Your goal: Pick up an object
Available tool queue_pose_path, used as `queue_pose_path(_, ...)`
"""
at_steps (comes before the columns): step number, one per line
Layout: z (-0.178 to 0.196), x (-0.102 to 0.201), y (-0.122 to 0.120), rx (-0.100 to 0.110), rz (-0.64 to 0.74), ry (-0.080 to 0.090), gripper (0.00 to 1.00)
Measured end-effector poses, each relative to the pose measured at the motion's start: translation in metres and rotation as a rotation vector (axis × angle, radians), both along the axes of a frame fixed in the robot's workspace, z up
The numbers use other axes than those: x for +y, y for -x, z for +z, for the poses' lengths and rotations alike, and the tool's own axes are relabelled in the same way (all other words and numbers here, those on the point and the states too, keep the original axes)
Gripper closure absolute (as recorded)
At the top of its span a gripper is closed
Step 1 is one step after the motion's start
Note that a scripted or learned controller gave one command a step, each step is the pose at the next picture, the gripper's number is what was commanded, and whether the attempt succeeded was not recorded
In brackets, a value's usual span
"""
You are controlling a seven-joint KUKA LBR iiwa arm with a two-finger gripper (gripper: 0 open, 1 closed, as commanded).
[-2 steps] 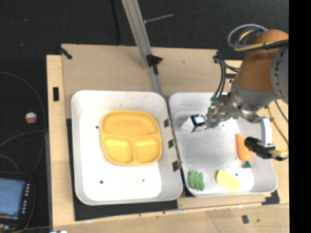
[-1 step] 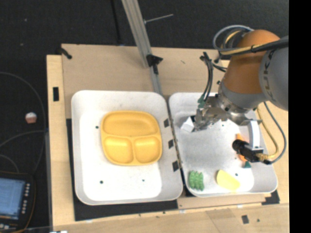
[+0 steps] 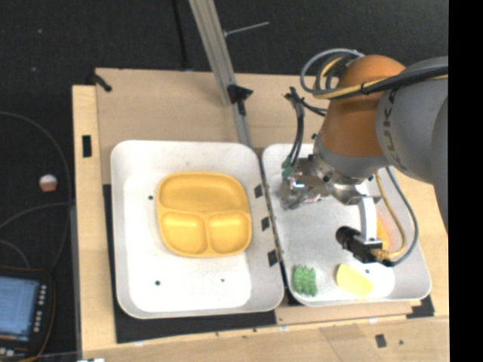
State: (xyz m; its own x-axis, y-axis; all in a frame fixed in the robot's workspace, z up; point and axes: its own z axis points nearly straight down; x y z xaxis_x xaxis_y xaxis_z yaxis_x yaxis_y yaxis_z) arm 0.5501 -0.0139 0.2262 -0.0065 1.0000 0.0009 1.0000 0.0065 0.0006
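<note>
Gripper (image 3: pixel 293 191) hung over the right bin's (image 3: pixel 324 225) far-left area; its state could not be determined. Green object (image 3: pixel 304 278) and yellow object (image 3: pixel 354 280) lay near that bin's near edge. Yellow divided plate (image 3: pixel 204 213) sat mid left bin (image 3: pixel 136 277).

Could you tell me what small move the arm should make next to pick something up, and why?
Probably shift the gripper toward the near edge of the right bin, over the green object. The gripper sits by the bin's left wall, farther back, with nothing visibly held, while the green object and the yellow object lie apart near the front.
</note>
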Motion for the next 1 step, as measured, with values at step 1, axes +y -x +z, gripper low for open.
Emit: queue_pose_path(1, 0.0155, 0.0463, 0.0177, 0.0, 0.002, -0.002, 1.0)
